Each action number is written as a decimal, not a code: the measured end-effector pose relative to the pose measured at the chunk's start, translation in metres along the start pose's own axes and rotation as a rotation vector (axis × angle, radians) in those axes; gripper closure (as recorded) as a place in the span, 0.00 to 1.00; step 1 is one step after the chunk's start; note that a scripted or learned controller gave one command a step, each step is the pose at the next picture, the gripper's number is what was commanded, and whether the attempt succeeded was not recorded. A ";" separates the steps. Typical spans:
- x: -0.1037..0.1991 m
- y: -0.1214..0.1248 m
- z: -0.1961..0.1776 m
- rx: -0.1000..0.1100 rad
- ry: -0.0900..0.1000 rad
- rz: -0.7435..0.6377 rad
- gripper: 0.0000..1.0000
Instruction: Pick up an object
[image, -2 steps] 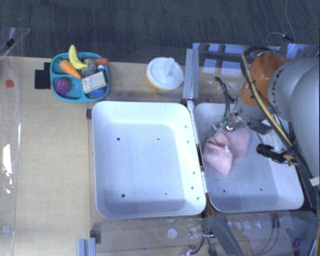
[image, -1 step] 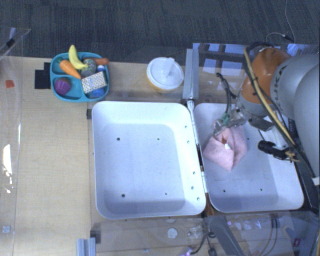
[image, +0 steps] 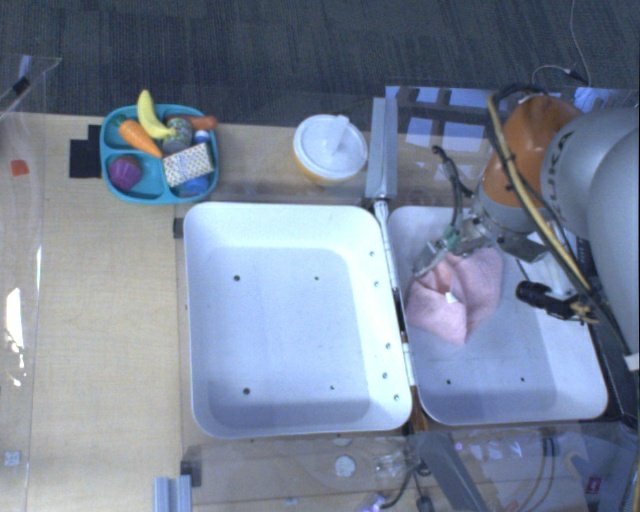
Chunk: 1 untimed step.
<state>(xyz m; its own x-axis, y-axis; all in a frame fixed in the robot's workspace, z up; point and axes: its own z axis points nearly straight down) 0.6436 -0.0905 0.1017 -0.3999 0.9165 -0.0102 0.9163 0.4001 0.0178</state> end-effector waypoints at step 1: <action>0.015 -0.032 0.010 0.003 0.001 0.028 0.00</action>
